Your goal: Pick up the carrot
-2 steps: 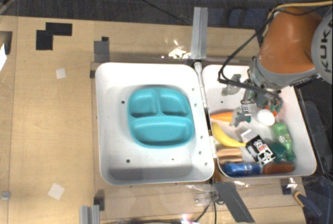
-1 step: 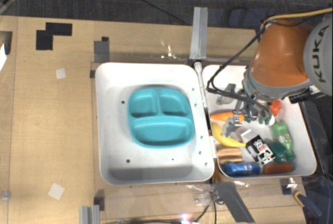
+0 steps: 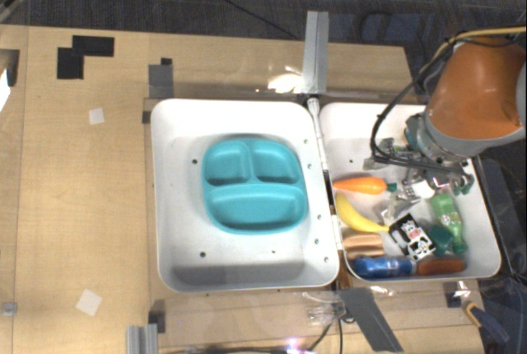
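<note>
Gripper (image 3: 405,194) hangs just beside the carrot (image 3: 359,185), seemingly not touching.

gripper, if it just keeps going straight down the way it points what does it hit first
Probably the carrot, or the bin floor beside its right end: the gripper points down into the right bin just right of it. Depth is unclear from this slanted view.

1. We see a light wooden tabletop (image 3: 74,204).
2. Two shallow white bins rest on it side by side: the left bin (image 3: 177,179) and the right bin (image 3: 346,126), their inner walls touching.
3. Small pale paper squares (image 3: 97,115) lie on the bare wood left of the bins.
</note>
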